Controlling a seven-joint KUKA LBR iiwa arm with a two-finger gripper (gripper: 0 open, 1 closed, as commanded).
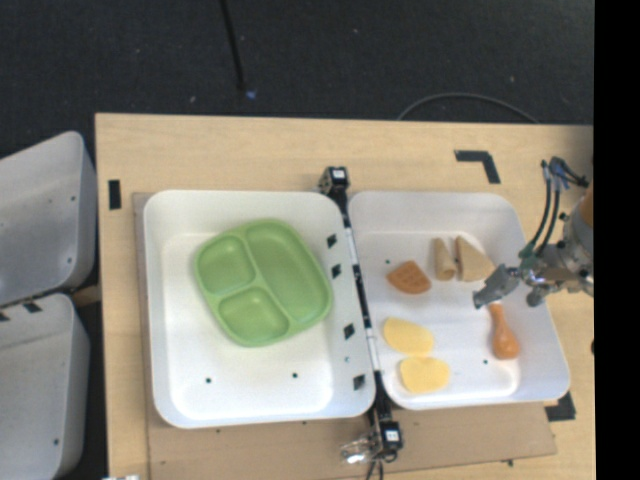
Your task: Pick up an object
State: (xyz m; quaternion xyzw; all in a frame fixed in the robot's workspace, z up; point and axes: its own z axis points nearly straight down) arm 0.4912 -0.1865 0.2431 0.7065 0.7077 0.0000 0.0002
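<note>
While the tool (pixel 512 290) hangs with fingers spread and holding nothing over the right bin (pixel 420 213), the orange carrot-shaped piece (pixel 503 335) lies just below it, near that bin's right wall.

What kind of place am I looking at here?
Probably a robot lab test bench: a wooden bench bears two white bins, toy food pieces, a green divided plate and a gripper.
</note>
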